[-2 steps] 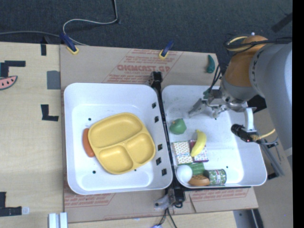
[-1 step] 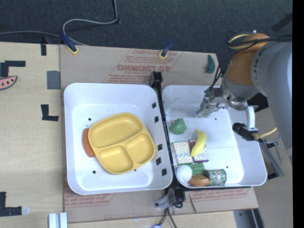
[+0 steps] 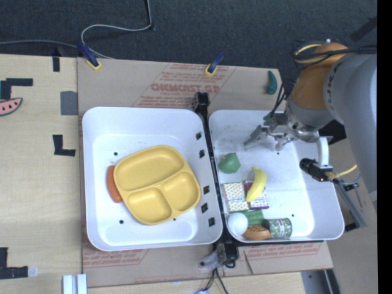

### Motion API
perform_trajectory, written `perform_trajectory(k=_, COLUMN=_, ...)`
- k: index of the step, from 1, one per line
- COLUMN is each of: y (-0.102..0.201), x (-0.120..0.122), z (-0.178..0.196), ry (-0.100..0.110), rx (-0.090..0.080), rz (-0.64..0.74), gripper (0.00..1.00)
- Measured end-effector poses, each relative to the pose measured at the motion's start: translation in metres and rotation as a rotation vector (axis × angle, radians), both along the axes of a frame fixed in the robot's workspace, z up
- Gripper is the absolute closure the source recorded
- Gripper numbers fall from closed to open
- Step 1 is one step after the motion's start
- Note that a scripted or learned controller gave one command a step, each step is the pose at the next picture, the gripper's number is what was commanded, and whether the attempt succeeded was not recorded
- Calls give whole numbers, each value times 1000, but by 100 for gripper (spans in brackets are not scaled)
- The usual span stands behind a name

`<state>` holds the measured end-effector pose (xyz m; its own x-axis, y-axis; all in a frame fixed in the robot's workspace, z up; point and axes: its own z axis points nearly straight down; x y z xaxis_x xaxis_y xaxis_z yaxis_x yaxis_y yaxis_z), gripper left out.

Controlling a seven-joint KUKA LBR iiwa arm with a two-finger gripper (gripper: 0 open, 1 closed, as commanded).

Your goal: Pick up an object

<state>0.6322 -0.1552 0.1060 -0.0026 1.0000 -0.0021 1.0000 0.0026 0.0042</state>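
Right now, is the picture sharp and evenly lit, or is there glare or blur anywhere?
Camera view: lighting is even and soft, with faint shadows inside the white bins; the yellow divided plate and banana look reasonably sharp; the claw is slightly soft; the small items at the right bin's front corner are hard to resolve.

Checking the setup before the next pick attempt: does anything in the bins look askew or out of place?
The yellow divided plate in the left bin sits rotated, on top of an orange item of which just an edge peeks out. In the right bin, the can lies on its side. Nothing looks spilled or damaged.
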Motion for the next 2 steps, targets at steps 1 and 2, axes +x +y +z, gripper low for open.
perform_trajectory(k=1, y=1, x=0, z=9, ry=0, rx=1, rz=1, gripper=100)
perform_trajectory(k=2, y=1, x=0, z=9, ry=0, rx=1, rz=1, gripper=0)
